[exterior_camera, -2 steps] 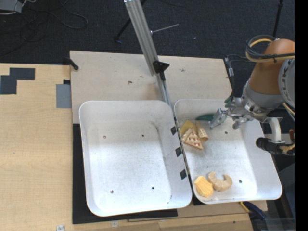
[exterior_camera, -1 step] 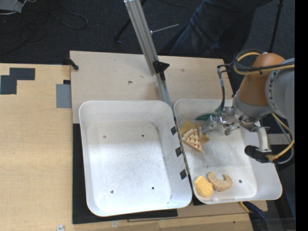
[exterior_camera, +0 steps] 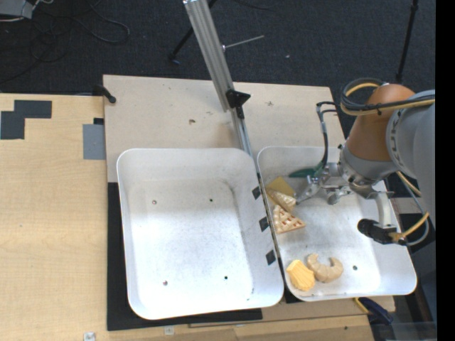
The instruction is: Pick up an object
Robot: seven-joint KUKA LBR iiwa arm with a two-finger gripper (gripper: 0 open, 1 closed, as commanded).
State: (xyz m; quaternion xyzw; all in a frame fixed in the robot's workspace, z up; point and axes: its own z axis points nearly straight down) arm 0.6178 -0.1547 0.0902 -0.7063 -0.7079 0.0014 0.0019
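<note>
My gripper (exterior_camera: 320, 187) hangs low over the upper part of the right bin (exterior_camera: 370, 261), with the arm's orange band (exterior_camera: 373, 133) just above it. A green object (exterior_camera: 304, 170) lies right beside the gripper on its far side. Just left of the gripper sit a tan block (exterior_camera: 279, 187) and a small waffle-patterned piece (exterior_camera: 285, 200). A larger waffle wedge (exterior_camera: 288, 224) lies below those. Near the bin's front edge rest a yellow piece (exterior_camera: 301, 275) and a beige curled object (exterior_camera: 325, 268). Nothing is visibly held.
The left bin (exterior_camera: 185, 233) stands beside the right one, with black clips (exterior_camera: 261, 222) along the shared wall. A slanted aluminium rail (exterior_camera: 213, 55) rises behind the bins. Cables (exterior_camera: 398, 229) hang off the arm at the right.
</note>
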